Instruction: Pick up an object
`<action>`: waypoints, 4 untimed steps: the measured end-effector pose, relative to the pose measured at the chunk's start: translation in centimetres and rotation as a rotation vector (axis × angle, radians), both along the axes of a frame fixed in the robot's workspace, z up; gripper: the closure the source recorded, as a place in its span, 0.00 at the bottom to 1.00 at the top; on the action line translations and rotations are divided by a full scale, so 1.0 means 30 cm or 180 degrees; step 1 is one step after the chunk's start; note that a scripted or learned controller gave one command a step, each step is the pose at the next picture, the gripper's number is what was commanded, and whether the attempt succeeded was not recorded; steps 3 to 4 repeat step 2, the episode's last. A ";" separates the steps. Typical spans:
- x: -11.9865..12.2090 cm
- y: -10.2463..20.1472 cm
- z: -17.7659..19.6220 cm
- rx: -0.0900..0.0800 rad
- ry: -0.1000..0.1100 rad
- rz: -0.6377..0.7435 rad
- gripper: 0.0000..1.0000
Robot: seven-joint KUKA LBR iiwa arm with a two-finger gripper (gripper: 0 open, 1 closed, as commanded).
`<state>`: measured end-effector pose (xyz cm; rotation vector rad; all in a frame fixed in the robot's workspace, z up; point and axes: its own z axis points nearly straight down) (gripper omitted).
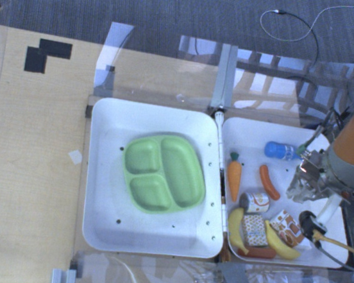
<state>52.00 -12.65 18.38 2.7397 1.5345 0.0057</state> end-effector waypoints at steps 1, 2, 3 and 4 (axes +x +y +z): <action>-0.080 0.114 0.105 0.0000 0.0001 -0.0168 1.00; -0.107 0.145 0.097 -0.0002 0.0006 -0.0003 1.00; -0.107 0.145 0.097 -0.0002 0.0006 -0.0003 1.00; -0.107 0.145 0.097 -0.0002 0.0006 -0.0003 1.00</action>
